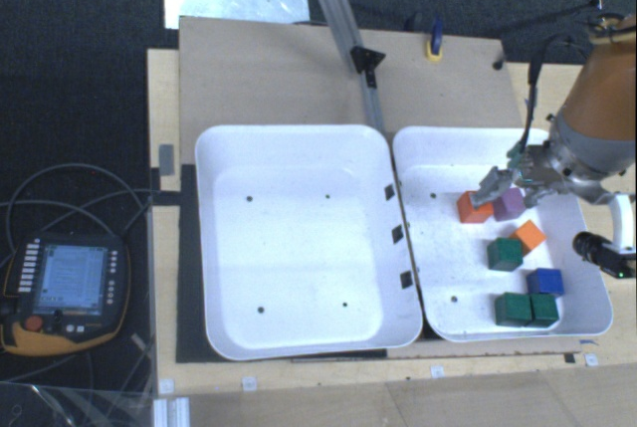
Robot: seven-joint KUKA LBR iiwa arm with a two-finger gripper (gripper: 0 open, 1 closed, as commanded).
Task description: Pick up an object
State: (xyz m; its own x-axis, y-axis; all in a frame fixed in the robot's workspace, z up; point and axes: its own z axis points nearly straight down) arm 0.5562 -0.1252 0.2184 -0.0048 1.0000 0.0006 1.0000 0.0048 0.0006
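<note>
Lying nearest in the right bin (pixel 438 320) are green blocks (pixel 527 309) and a blue block (pixel 544 281), while farther back the gripper (pixel 506 186) hovers over orange (pixel 474 208) and purple blocks (pixel 509 204), its grip impossible to tell.

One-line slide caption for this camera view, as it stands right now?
KUKA arm's gripper poised over the purple block and red block in the right bin; left bin beside it.

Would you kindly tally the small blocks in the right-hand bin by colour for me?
Orange blocks: 2
Purple blocks: 1
Green blocks: 3
Blue blocks: 1
Total: 7
</note>
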